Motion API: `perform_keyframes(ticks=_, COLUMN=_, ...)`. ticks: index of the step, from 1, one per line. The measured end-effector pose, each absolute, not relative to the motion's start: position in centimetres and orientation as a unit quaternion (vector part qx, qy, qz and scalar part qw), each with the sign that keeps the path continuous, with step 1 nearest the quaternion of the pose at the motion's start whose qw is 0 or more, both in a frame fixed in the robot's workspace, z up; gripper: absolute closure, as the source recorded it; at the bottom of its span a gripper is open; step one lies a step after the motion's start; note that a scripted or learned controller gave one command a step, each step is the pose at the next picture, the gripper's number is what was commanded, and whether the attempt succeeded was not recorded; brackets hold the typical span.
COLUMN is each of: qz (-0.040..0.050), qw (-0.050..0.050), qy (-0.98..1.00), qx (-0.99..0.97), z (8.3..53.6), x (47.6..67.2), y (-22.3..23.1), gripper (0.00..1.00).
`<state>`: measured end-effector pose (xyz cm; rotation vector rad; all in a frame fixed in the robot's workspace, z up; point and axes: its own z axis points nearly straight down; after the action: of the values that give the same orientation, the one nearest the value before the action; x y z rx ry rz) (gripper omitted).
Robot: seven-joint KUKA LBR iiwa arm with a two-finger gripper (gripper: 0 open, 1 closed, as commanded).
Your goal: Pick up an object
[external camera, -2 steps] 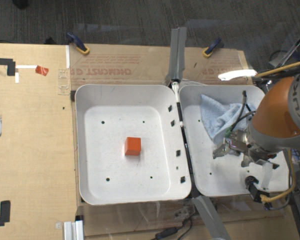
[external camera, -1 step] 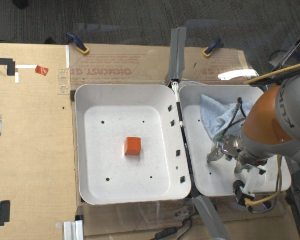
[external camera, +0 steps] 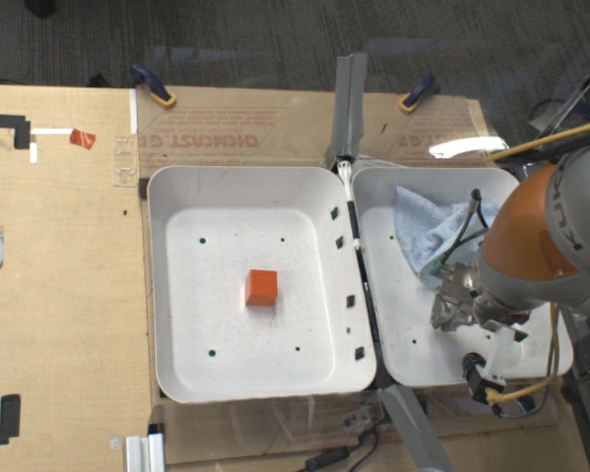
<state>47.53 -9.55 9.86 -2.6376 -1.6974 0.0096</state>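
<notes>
A small orange-red cube (external camera: 262, 288) sits near the middle of the left white bin (external camera: 177, 264). In the right bin (external camera: 393, 352) a crumpled light-blue cloth (external camera: 428, 229) lies toward the back. My arm, with its orange band (external camera: 536, 229), reaches in from the right and hangs low over the right bin. The gripper (external camera: 452, 308) is just below the cloth's front edge, close to the bin floor. The wrist hides most of the gripper.
A grey divider bar (external camera: 349, 116) runs between the bins at the back. Blue-and-orange clamps (external camera: 152, 85) hold the cardboard behind the bins. A tan board with a small red piece (external camera: 82, 139) lies at the left. Cables hang under the wrist (external camera: 492, 386).
</notes>
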Motion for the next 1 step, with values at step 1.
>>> perform_keyframes(ticks=1, qz=0.0018, qw=0.000, qy=-0.410, qx=-0.912, z=19.09, x=52.39, y=-4.19, gripper=1.00)
